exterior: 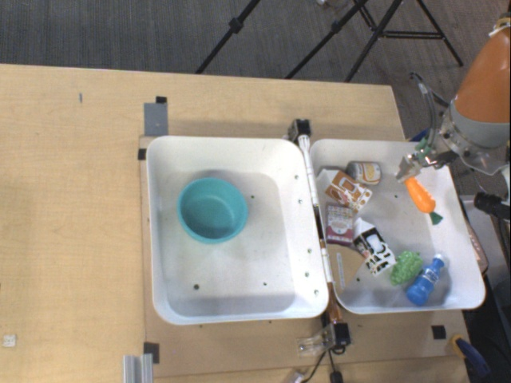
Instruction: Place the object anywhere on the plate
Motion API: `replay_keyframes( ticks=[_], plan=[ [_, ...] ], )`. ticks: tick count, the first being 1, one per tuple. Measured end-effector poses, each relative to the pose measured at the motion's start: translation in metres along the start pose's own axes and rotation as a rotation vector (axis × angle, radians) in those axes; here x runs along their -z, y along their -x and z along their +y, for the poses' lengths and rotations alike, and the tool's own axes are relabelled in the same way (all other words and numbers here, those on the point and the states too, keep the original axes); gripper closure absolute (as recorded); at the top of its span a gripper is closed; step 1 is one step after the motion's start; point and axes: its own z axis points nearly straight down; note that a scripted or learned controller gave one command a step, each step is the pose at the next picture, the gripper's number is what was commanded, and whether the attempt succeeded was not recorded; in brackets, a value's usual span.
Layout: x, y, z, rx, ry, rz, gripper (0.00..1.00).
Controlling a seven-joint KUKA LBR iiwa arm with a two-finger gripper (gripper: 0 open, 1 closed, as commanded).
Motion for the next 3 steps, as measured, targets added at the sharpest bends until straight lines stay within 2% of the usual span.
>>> replay_keyframes(
  ticks=[1, 2, 3],
  plan=[
    [-0.001, -0.073, -0.012, 0.358, -0.002, 0.002, 1.0],
    [0.015, -0.15, -0.002, 0.539, 0.0, 0.003, 1.0],
    [-0.005, -0.217, -0.002, 0.626, -0.001, 0.004, 1.0]
  ],
)
